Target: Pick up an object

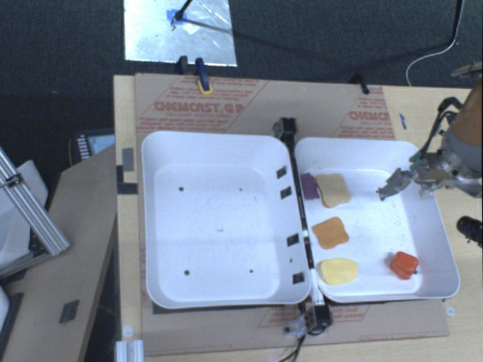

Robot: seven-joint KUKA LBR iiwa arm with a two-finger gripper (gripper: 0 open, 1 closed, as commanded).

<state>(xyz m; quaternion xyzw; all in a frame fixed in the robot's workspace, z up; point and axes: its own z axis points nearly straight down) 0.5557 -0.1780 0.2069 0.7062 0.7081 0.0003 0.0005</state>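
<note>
While over right bin [434, 225], hand [394, 185]

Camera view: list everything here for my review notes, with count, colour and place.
Shallow white plastic bins: 2, white, side by side on the bench.
Tan flat block: 1, tan, right bin, upper left.
Purple small piece: 1, purple, right bin, against the tan block's left.
Orange flat block: 1, orange, right bin, left middle.
Yellow flat block: 1, yellow, right bin, lower left.
Red-orange small chunk: 1, red-orange, right bin, lower right.
Gripper: 1, grey, over the right bin's upper right.
</note>
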